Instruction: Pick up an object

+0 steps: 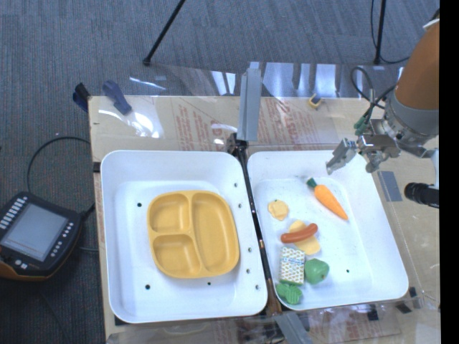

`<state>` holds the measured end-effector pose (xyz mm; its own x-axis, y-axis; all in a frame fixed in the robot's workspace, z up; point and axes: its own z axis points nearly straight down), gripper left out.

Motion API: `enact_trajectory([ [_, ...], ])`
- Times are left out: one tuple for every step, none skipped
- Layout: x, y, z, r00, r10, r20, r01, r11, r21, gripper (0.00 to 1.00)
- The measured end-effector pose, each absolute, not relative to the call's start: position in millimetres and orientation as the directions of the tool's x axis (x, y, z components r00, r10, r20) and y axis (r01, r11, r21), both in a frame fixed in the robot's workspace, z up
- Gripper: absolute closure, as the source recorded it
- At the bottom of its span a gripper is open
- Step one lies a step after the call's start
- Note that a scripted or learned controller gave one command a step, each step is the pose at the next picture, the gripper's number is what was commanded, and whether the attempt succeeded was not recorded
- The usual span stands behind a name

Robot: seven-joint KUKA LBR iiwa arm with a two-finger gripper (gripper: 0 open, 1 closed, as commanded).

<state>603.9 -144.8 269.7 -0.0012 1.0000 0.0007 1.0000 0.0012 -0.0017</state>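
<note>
My gripper [356,158] hangs over the far edge of the right bin [373,264], its two fingers spread open with nothing between them. Just below and left of it lies an orange carrot [329,200] with a green top. Nearer the bin's middle are a red sausage [299,233], a small yellow piece [278,209] and a yellow slice [310,246]. Toward the front sit a checkered packet [292,265], a green pepper [316,270] and a green leafy piece [290,292].
The left bin [122,192] holds a yellow divided plate [193,233]. A metal post [249,106] rises behind the seam between the bins. A handheld control pendant [32,235] lies on the floor at the left.
</note>
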Motion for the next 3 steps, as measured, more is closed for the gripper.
enact_trajectory([
  [591.3,-157.9,162.0,-0.070,0.998,0.005,0.997,0.070,-0.015,0.00],
  [608.6,-198.3,83.9,-0.089,0.996,0.003,0.996,0.089,-0.007,0.00],
  [610.3,-198.3,96.4,-0.087,0.996,0.003,0.996,0.087,-0.003,1.00],
])
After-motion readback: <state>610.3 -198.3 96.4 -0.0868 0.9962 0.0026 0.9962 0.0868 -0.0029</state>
